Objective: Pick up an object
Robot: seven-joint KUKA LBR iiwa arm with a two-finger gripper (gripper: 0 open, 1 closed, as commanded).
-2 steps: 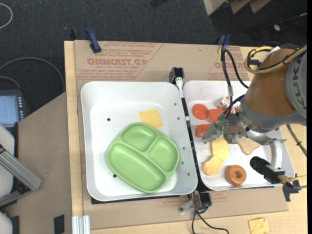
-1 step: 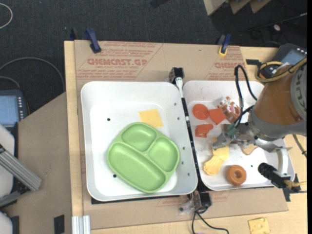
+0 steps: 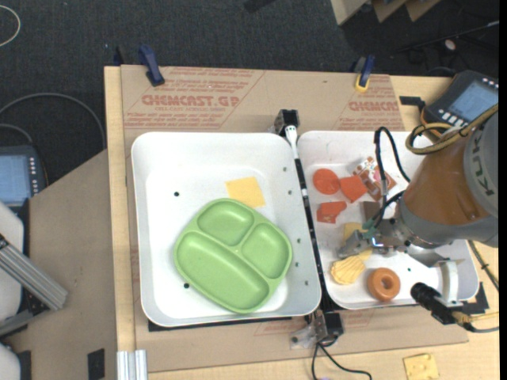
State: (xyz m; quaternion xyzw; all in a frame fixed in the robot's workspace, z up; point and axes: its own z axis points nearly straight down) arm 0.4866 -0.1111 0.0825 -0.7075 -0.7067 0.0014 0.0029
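Note:
The right bin [image 3: 337, 139] holds several toy foods. A red round piece [image 3: 325, 181], an orange-red wedge [image 3: 352, 187] and a red chunk [image 3: 330, 211] lie at its left. A small yellow piece [image 3: 351, 230], a ridged pale-yellow chip [image 3: 347, 271] and a brown donut [image 3: 385, 283] lie nearer the front. A striped wrapped item [image 3: 367, 167] sits at the back. My gripper [image 3: 354, 245] is low in this bin, between the small yellow piece and the chip, and hides what lies under it.
The left bin [image 3: 154, 172] holds a green divided plate [image 3: 232, 253] and a yellow cheese slice [image 3: 245, 190]. The arm's grey-and-orange body [image 3: 444, 196] covers the right bin's right half. Blue clamps [image 3: 150, 64] grip the bench's back edge.

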